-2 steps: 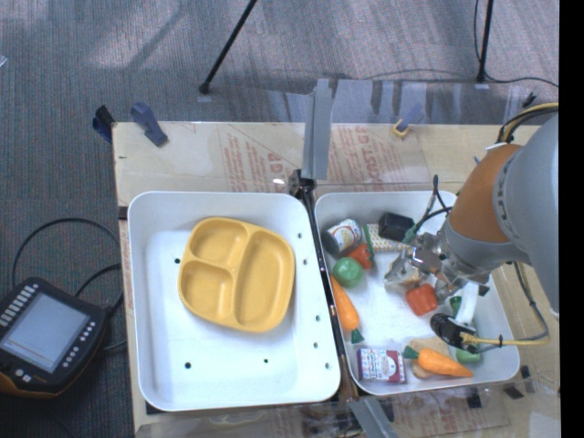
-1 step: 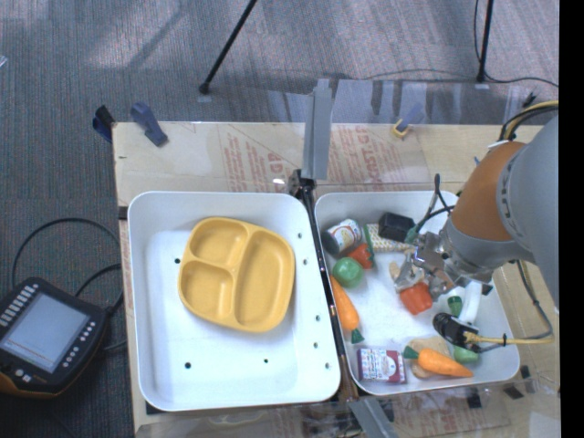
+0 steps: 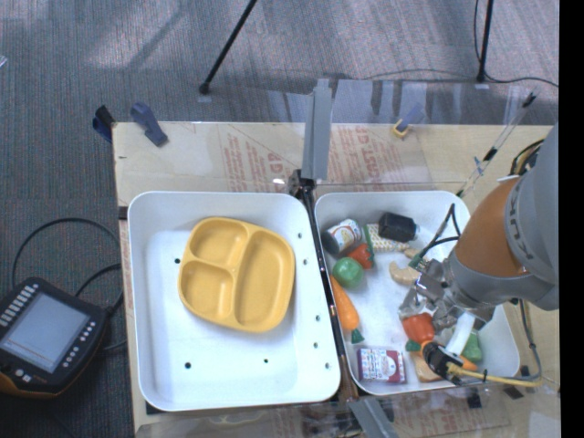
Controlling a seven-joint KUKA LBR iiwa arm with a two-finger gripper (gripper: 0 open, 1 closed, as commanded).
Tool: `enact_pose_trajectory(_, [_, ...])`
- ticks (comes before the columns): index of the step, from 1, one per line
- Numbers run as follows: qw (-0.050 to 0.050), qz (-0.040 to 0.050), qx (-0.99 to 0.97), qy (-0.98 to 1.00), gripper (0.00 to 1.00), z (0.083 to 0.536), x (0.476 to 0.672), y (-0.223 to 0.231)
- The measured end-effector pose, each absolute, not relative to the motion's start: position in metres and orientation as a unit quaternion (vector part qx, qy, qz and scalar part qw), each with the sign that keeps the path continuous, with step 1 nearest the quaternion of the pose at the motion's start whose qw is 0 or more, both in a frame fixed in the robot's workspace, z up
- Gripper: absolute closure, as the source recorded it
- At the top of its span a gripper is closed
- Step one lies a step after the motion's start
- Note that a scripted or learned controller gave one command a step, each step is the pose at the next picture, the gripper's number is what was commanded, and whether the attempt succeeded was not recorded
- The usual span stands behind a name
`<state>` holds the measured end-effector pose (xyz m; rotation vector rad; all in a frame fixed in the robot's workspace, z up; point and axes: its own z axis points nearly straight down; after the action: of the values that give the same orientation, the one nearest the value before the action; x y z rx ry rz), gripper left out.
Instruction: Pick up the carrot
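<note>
Carrot (image 3: 345,307) lies by the left wall of the right bin (image 3: 412,198), under a green ball (image 3: 348,272). My claw (image 3: 436,328) hangs far right. I cannot tell its grip.

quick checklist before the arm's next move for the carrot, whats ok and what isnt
1. Carrot located: ok, it lies in the right bin along the left wall.
2. Gripper over the carrot: not ok, it hangs over the bin's right side, well away from the carrot.
3. Carrot free on top: ok, nothing lies over it; a green ball sits just beyond its far end.
4. Room for fingers around it: cannot tell, the bin wall is close on one side.
5. Gripper free of other items: cannot tell, it sits among a red piece and other clutter.
6. Yellow tray out of the way: ok, it is in the left bin.
</note>
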<state>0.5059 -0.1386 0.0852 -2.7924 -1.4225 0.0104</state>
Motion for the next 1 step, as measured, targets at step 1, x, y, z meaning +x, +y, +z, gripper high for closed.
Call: enact_pose_trajectory(1, [0.001, 0.0024, -0.94, -0.342, 1.0, 0.1906, 0.5533, -0.1629])
